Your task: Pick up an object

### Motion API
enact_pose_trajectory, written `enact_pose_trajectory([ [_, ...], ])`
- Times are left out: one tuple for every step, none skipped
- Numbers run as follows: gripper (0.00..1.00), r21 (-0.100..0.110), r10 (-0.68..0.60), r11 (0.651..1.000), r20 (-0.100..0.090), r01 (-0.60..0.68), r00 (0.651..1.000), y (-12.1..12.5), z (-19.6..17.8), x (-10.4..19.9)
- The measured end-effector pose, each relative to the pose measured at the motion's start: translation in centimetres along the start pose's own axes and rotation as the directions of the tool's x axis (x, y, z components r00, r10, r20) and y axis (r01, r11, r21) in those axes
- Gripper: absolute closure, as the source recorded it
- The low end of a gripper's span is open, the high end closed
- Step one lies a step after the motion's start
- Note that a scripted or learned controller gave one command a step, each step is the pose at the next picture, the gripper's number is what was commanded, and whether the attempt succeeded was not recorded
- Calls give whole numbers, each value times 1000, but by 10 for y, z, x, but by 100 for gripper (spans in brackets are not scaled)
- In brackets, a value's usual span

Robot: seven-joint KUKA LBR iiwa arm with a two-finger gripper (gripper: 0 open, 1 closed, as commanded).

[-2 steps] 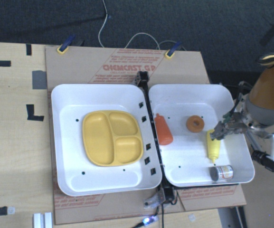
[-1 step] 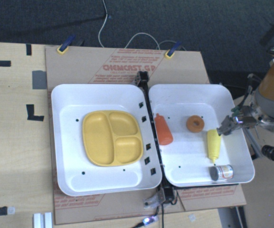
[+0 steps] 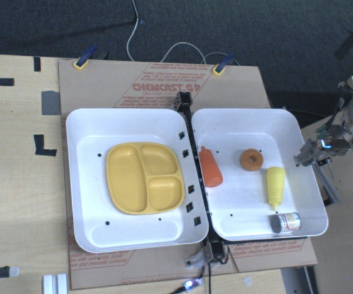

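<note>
The right bin [image 3: 286, 120] holds an orange-red carrot-shaped piece [image 3: 210, 168] by its left wall. A brown doughnut [image 3: 251, 159] lies near the middle and a yellow squeeze bottle [image 3: 275, 185] to its right. A small silver can [image 3: 285, 223] rests on its side at the front right corner. My gripper [image 3: 314, 153] hovers at the bin's right rim, outside the bin and apart from every object. It is small and dark against the bench.
The left bin [image 3: 81, 124] holds a yellow divided plate [image 3: 144, 177]. Black clips run along the seam [image 3: 191, 164] between the bins. Both bins sit on a cardboard sheet [image 3: 164, 84], with a white cable [image 3: 182, 46] behind it.
</note>
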State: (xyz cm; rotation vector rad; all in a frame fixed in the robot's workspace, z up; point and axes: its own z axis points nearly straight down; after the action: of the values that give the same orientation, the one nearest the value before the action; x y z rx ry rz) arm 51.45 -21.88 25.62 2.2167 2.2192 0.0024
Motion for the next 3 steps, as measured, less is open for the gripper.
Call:
enact_pose_trajectory([
  [100, 3, -1, 1000, -2, 1, 1000, 1, -33, 0],
  [100, 5, -4, 1000, -3, 4, 1000, 4, -34, 51],
  [100, 7, -4, 1000, -3, 4, 1000, 2, -15, 98],
])
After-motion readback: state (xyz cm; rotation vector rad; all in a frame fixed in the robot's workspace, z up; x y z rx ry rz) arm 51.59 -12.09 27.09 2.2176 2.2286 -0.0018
